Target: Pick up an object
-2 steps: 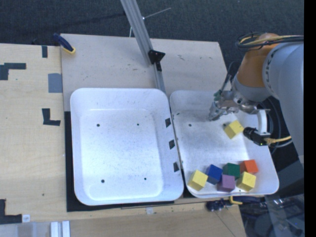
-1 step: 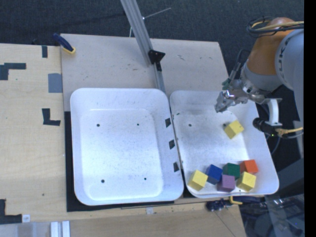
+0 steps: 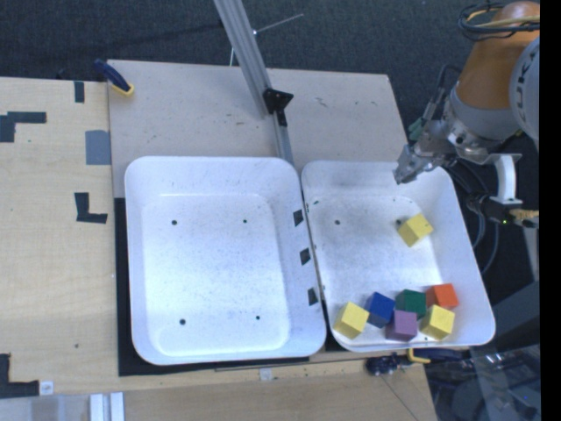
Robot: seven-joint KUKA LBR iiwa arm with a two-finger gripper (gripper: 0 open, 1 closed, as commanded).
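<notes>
My gripper (image 3: 407, 174) hangs over the far right rim of the right bin (image 3: 351, 187), its tip pointing down and left with nothing visible in it. A yellow cube (image 3: 415, 229) lies alone in that bin, a short way below and right of the tip. Along the bin's near edge sits a cluster: a yellow cube (image 3: 352, 319), a blue cube (image 3: 380, 308), a purple cube (image 3: 404, 324), a green cube (image 3: 410, 302), an orange cube (image 3: 443, 296) and another yellow cube (image 3: 438, 322).
The left bin (image 3: 210, 253) lies beside the right one, their rims touching. A slanted metal rail (image 3: 250, 46) runs from the top down to the bins' far junction. A blue and yellow tool (image 3: 115, 76) rests on the bench's far left corner.
</notes>
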